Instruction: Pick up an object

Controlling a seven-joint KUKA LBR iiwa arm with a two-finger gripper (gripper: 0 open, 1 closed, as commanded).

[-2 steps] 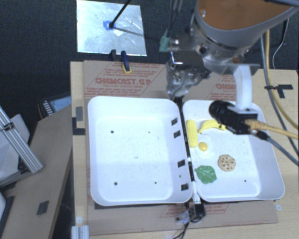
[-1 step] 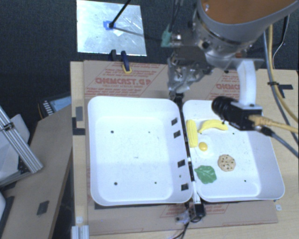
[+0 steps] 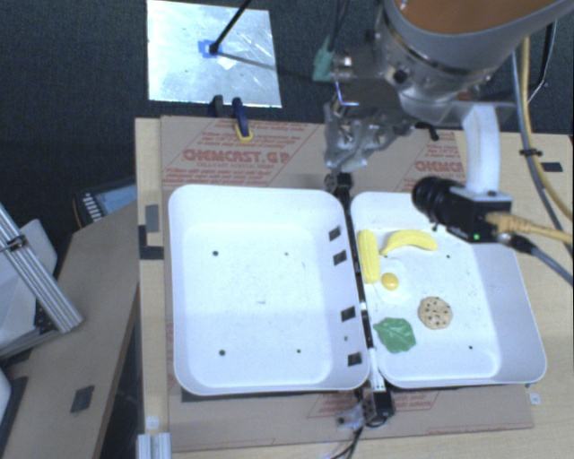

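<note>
Your end effector [image 3: 345, 148] hangs above the far edge of the table [image 3: 269, 152], over the point where the two shallow white plastic bins meet. From this slanted view you cannot tell whether it is open or closed, and you can see nothing gripped in it. The grey arm with its orange band [image 3: 466, 18] fills the upper right, and a black cylindrical camera module [image 3: 453, 209] on a white bracket juts out over the far rim of the right-hand bin [image 3: 502, 314].

All the pickable objects lie in that right-hand bin, toward its left half. A yellow plastic corn cob [image 3: 367, 255] lies lengthwise just beside the dividing wall. A yellow curved toy banana [image 3: 409, 240] sits next to it, near the far side. A small round yellow piece [image 3: 390, 281] rests just below the banana. A tan round cookie with dark chips [image 3: 435, 313] lies nearer to you, and a green leaf-shaped piece [image 3: 395, 334] sits beside it, close to the divider.

The left-hand bin [image 3: 260, 287] shows a few dark specks on its floor. Brown cardboard printed with red lettering [image 3: 238, 154] lies under both bins.
</note>
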